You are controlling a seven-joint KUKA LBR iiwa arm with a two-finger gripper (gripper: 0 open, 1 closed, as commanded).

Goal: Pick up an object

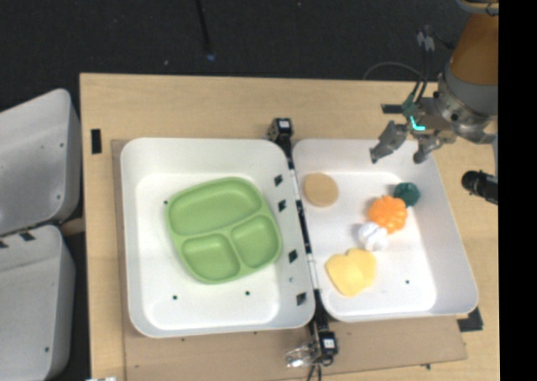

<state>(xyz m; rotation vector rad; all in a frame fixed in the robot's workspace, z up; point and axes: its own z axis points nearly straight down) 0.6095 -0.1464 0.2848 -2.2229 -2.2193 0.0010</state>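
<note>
My claw point(405, 143) hangs open and empty above the right bin's point(445, 287) far edge, so I judge I must next descend onto the orange toy point(388, 212) just below.

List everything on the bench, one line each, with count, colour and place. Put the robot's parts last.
bench: 1, light wood, under both bins
left bin: 1, white, left half of the bench
right bin: 1, white, right half of the bench
divided tray: 1, green, three compartments, inside the left bin
round disc: 1, tan, upper left of the right bin
orange object: 1, orange, mid right bin
green object: 1, dark green, just above right of the orange one
white object: 1, white, below the orange one
yellow object: 1, yellow, lower part of the right bin
gripper: 1, grey, fingers spread, above the right bin's upper edge, holding nothing
</note>
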